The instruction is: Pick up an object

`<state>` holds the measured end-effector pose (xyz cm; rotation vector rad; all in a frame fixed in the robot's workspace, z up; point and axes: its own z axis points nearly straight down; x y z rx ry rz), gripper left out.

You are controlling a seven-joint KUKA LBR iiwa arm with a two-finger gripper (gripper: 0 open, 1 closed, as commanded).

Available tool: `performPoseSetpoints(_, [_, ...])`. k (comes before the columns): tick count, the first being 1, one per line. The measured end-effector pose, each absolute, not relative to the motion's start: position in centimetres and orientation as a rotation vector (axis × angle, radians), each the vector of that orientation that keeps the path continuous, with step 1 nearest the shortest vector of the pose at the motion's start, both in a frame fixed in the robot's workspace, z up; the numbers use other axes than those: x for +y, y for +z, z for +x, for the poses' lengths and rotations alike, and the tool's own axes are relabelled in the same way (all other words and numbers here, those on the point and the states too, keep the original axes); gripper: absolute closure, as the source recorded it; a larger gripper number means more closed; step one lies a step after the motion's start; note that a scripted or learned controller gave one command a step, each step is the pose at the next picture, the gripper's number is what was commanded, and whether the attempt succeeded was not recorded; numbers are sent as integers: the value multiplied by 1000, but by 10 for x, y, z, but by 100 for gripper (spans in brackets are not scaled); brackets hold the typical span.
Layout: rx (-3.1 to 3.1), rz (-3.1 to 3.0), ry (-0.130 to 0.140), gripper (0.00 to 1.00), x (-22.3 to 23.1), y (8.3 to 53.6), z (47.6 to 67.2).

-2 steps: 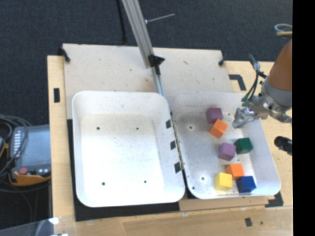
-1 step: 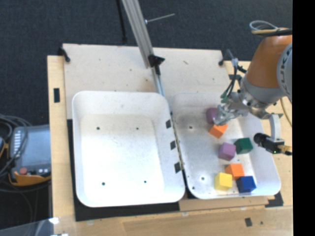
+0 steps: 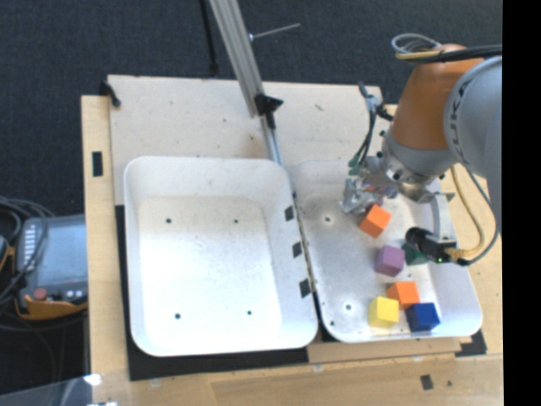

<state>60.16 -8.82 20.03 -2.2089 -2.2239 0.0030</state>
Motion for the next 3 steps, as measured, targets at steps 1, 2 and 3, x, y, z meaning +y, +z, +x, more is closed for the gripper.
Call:
performPoseSetpoints(1, [-2231, -2213, -5, 100, -39, 217, 620])
performPoseSetpoints(2, [-2230, -2212, -3, 100, 16, 212, 631])
performPoseSetpoints(3, [-2230, -2213, -5, 100, 59, 218, 638])
